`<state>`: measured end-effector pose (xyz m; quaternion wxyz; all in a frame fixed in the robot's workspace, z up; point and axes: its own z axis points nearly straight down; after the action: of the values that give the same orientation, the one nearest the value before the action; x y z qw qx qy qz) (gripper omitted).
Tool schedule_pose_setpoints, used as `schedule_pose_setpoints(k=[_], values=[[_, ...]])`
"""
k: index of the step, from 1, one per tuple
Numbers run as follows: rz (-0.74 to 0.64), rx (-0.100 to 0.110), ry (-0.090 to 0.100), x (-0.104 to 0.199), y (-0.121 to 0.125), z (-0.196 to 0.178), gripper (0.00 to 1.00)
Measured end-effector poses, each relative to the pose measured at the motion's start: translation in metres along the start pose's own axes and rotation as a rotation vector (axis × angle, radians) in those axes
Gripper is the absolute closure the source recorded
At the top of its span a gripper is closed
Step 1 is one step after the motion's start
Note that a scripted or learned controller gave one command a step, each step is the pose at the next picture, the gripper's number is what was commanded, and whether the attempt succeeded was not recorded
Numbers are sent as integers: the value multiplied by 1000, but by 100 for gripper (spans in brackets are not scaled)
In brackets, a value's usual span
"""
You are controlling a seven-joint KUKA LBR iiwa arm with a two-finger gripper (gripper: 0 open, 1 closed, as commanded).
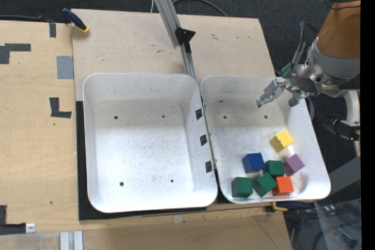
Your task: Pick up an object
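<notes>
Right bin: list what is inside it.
The right bin holds small blocks clustered at its near right corner: a yellow block, purple block, blue block, orange block and three green blocks. Anything beneath the cluster is covered.

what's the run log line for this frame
phase: approach | gripper: above upper part of right bin, holding nothing | blocks: clustered at right bin's near corner, untouched | left bin: no blocks

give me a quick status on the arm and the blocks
End effector over the right bin's far end, holding nothing. Blocks clustered at the near end: yellow block, blue block, orange block. Nothing in between.
</notes>
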<state>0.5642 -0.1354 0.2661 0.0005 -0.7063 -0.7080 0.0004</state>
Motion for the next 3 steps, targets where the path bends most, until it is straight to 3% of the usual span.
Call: schedule_pose_setpoints(k=[1, 3], values=[[0, 0, 0, 0, 0, 0, 0], [1, 5, 0, 8, -7, 108, 0]])
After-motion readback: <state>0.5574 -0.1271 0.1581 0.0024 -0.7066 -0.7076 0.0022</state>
